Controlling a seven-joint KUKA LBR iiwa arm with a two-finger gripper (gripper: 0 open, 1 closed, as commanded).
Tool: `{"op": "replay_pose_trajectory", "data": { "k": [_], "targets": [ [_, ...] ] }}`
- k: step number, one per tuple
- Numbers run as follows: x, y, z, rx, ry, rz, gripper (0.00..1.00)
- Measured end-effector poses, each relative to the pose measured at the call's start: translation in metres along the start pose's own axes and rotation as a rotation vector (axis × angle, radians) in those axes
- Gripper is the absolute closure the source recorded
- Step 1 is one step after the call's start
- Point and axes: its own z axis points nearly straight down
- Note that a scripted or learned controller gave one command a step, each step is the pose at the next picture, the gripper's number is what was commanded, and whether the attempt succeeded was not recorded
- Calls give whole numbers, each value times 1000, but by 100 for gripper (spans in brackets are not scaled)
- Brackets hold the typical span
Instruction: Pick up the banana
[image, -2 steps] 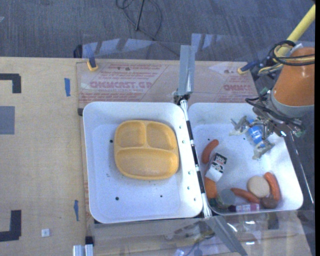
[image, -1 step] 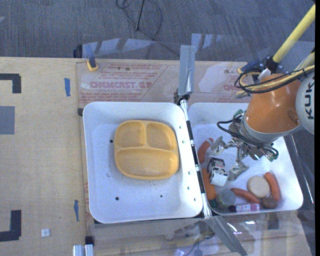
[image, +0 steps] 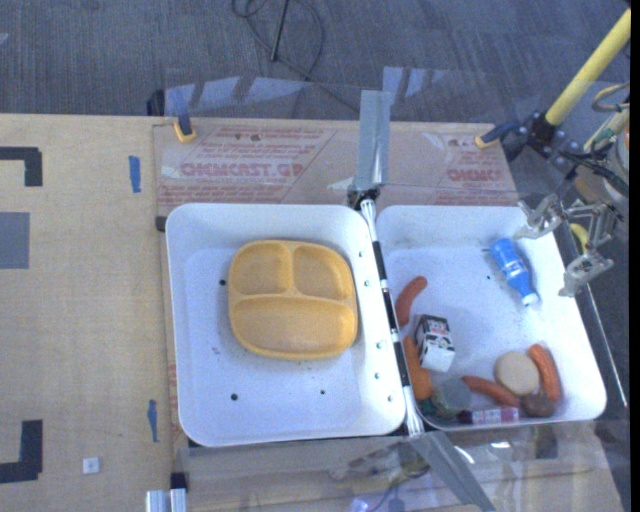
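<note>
two shallow white bins sit side by side on a wooden bench, seen from above at a slant. the left bin (image: 190, 330) holds an orange-yellow divided plate (image: 293, 298) lying flat near its middle.

the right bin (image: 590, 385) holds a scatter of small things. a blue bottle (image: 512, 268) lies near the far right corner, its long axis running from the far edge toward the right edge. a small black and white carton (image: 435, 340) stands near the middle. an orange sausage-shaped piece (image: 410, 298) lies close to the left edge. along the near edge sit a pale round item (image: 517, 372), touching another orange piece (image: 547, 368), and a dark lump (image: 538, 403); what these are is hard to make out.

the gripper (image: 568, 240) hangs over the right bin's right edge, a tangle of metal parts partly cut off by the frame. whether it is open or closed cannot be told. a small yellow sliver (image: 579, 236) shows among those metal parts; it is too small and too hidden to say whether it is the banana, or which way its long axis points.

a yellow pole (image: 595, 60) slants across the far right corner of the view.
</note>
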Motion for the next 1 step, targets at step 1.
{"op": "replay_pose_trajectory", "data": {
  "k": [1],
  "targets": [
    [3, 39, 134, -2, 1, -56, 0]
  ]
}}
